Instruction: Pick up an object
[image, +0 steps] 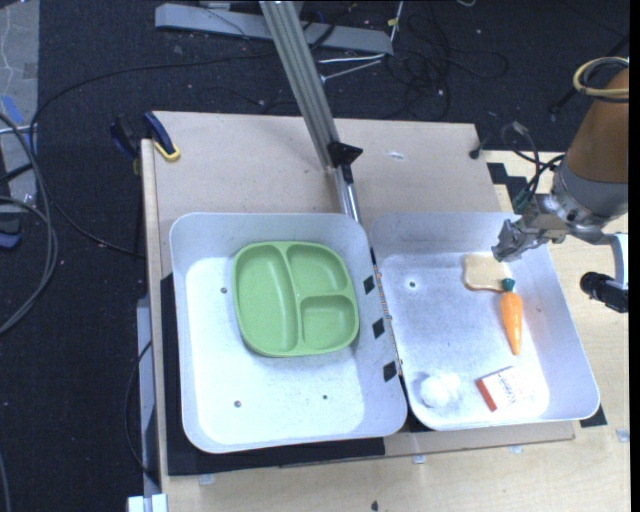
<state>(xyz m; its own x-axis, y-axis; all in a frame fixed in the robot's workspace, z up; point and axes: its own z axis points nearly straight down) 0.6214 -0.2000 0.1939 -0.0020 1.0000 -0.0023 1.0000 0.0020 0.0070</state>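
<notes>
The right bin (440, 300) holds a pale yellow flat piece (482, 273) near its far right corner. An orange carrot (512, 320) lies just below it. A white crumpled ball (440, 389) and a small red and white box (503, 388) rest near the front edge. My gripper (512, 243) hangs over the bin's far right corner, just above and right of the yellow piece. Nothing shows between its tips.
The left bin (200, 330) carries a green divided plate (296, 297). A grey metal pole (312, 90) slants down from the back to the seam between the bins. Black clips (382, 325) sit along that seam. Cables lie on the dark floor around the bench.
</notes>
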